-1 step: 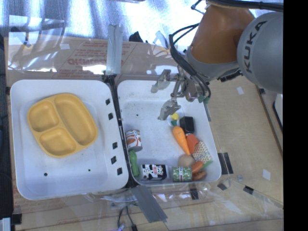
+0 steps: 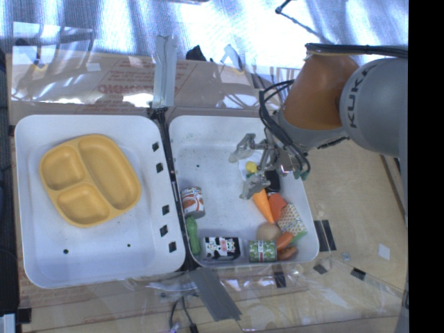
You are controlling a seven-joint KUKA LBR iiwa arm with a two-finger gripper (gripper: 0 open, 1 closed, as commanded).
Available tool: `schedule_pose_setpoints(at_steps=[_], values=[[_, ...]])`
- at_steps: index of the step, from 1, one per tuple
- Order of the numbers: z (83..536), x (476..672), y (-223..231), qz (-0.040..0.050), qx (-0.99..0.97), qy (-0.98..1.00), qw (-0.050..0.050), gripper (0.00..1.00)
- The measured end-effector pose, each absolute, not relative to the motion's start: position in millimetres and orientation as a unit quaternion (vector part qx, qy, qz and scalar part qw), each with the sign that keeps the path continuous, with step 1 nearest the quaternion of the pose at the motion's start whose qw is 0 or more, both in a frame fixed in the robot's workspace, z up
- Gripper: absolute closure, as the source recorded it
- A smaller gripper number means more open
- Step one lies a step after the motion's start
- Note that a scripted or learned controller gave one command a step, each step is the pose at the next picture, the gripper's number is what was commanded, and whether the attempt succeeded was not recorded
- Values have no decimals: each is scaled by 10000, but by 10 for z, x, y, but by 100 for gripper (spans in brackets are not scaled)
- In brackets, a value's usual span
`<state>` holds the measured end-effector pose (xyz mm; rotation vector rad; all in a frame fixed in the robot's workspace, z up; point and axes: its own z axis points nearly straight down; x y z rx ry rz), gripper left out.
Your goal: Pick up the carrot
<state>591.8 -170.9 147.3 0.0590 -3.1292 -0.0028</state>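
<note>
The carrot (image 2: 262,206), an orange cone with its tip pointing down, lies in the right bin (image 2: 208,144) near its right wall. My gripper (image 2: 247,169) hangs just above and to the left of it, open, with nothing between its fingers. Its lower fingertip (image 2: 250,188) is close to the carrot's wide end; I cannot tell if they touch. The grey arm with its orange band (image 2: 316,92) reaches in from the right.
A red-orange piece (image 2: 277,203) and a patterned wedge (image 2: 292,220) crowd the carrot. Along the front wall sit a green cucumber (image 2: 192,236), a black-and-white carton (image 2: 220,248), a green can (image 2: 262,251) and a small orange piece (image 2: 284,240). A striped can (image 2: 192,201) stands left. The left bin holds a yellow divided plate (image 2: 89,179).
</note>
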Motion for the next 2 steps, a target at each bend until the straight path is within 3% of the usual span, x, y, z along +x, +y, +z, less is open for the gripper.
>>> schedule_pose_setpoints(at_steps=[1, 2], values=[[927, 5752, -2088, -2, -513, -9987, -4, 0], [1052, 5780, -2070, 5, -472, -9989, -27, 100]])
